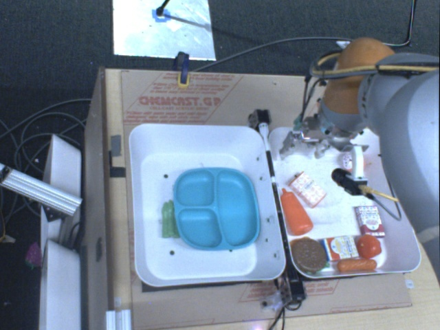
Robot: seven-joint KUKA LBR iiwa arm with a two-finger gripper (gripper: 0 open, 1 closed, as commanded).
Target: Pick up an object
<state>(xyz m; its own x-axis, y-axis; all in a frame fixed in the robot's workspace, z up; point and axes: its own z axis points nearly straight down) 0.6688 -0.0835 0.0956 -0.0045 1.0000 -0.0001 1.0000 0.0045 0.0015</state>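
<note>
Tool (302, 141) tips blurred above right bin (405, 260)

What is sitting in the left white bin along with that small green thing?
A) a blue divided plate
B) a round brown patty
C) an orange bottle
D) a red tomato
A: the blue divided plate lies in the left bin, beside the green piece.

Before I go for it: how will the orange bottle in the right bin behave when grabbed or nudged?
The orange bottle lies on its side, so its rounded body would probably roll if nudged. It looks like smooth toy plastic, likely light and somewhat slippery. It sits near the bin's dividing wall, which may crowd a grasp.
</note>
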